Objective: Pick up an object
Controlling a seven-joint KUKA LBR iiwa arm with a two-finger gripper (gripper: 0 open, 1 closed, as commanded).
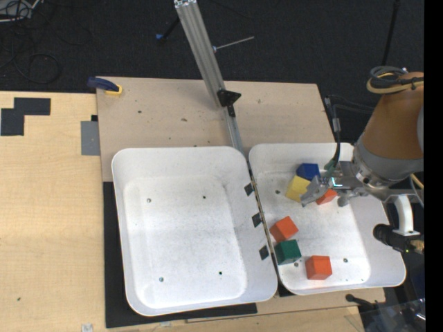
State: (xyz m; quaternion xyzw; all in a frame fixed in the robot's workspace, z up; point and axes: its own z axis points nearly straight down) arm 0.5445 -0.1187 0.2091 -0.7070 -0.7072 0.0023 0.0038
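Note:
Several blocks lie in the right bin (pixel 374 268). A blue block (pixel 308 171) and a yellow block (pixel 297 188) sit together near the bin's middle. Just right of them is a small red block (pixel 327 198), partly covered by my gripper (pixel 322 189), which hangs low directly over it. Nearer the front are an orange block (pixel 284 228) and a green block (pixel 288 252) by the bin's left wall, and another orange block (pixel 318 267) toward the front edge.
The left bin (pixel 138 178) stands beside the right one, with black clips on the shared wall. A slanted aluminium bar (pixel 204 50) rises behind the bins. The arm's grey and orange body (pixel 391 137) fills the right side.

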